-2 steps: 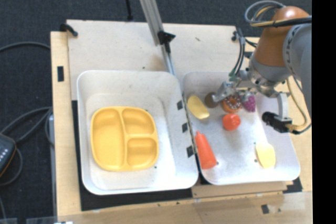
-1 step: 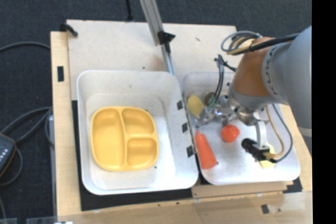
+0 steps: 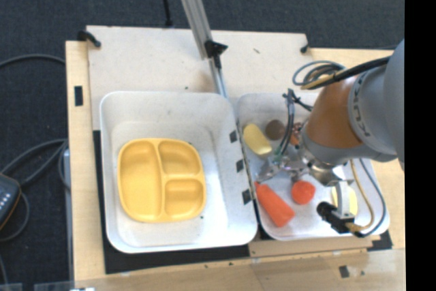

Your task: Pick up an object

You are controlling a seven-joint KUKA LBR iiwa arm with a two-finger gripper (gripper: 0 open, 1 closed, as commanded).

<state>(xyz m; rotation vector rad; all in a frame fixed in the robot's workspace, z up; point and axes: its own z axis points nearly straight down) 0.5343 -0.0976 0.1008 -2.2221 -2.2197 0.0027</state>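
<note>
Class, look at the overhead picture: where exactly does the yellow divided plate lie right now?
The yellow divided plate lies flat in the left white bin, toward its left side, well apart from the arm and the small items in the right bin.

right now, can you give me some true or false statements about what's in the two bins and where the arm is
1. The yellow divided tray lies in the left bin. True.
2. The orange carrot-shaped piece lies in the left bin. False: it lies in the right bin, near the front.
3. The arm is over the right bin. True.
4. The pale yellow piece sits on the tray. False: it is in the right bin, beside the divider.
5. A small round orange-red piece lies to the right of the carrot-shaped piece. True.
</note>
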